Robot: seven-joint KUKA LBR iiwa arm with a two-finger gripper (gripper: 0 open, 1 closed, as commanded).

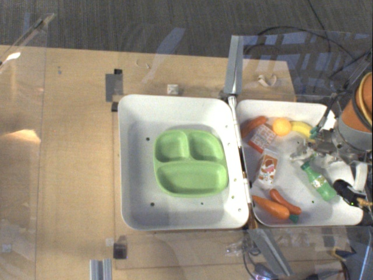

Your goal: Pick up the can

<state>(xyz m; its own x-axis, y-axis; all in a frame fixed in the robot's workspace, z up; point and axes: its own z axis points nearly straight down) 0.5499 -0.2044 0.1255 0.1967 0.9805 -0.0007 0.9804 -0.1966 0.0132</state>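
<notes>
A red can (261, 134) with a pale label lies on its side in the right bin (303, 218), near that bin's far left corner. My gripper (309, 149) hangs over the middle right of the same bin, a short way right of the can and not touching it. Nothing is visibly held in the gripper. The grey arm with its orange band (362, 107) comes in from the right edge.
Around the can lie an orange (281, 126), a banana (301, 128), a white and red carton (268, 169), a green bottle (318, 181), a carrot (271, 207) and a red sausage-like piece (285, 200). The left bin (134, 156) holds a green divided plate (190, 162).
</notes>
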